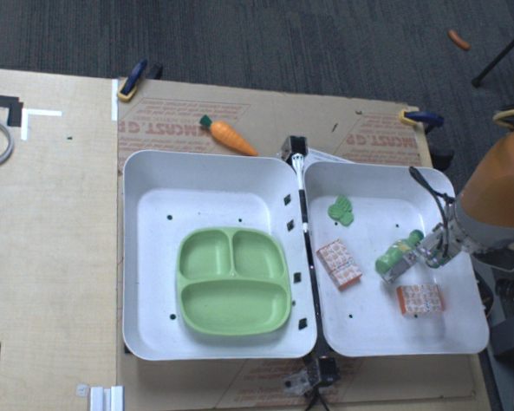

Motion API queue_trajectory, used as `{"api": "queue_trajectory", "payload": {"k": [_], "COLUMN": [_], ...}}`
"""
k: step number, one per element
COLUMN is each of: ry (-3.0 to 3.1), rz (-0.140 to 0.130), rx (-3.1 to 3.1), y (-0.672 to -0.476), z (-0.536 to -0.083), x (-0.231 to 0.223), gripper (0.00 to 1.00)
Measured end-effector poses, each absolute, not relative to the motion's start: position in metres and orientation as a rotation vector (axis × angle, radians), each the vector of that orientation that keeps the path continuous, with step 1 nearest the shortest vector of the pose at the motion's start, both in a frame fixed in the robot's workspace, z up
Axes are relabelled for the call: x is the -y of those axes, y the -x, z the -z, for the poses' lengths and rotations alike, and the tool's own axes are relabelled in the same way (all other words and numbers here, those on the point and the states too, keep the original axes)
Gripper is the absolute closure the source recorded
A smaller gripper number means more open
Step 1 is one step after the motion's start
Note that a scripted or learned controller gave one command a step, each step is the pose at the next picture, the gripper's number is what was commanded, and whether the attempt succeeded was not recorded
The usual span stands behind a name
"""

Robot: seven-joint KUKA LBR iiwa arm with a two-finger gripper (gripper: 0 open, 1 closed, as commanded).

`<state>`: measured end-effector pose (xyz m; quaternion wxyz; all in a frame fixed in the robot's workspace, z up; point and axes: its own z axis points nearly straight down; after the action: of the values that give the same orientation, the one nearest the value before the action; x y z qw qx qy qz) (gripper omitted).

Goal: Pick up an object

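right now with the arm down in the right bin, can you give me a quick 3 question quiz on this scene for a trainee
1. True or false: the green divided plate lies in the left bin.
2. Which thing lies outside both bins? A) toy carrot B) green leafy piece C) patterned box
3. Fill in: the gripper is right at the green ______ in the right bin.

Key
1. True
2. A, it lies on the cardboard behind the bins.
3. bottle; whether the gripper holds it cannot be told.
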<state>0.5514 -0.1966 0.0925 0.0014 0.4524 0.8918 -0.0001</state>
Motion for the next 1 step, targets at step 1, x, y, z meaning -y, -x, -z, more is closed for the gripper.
{"api": "queue_trajectory", "payload": {"k": [1], "ry": [-1.550], "rz": [0.000], "rx": [-2.732], "y": [-0.4777], "z": [-0.0922], "x": [0.1447], "gripper": [0.00]}}
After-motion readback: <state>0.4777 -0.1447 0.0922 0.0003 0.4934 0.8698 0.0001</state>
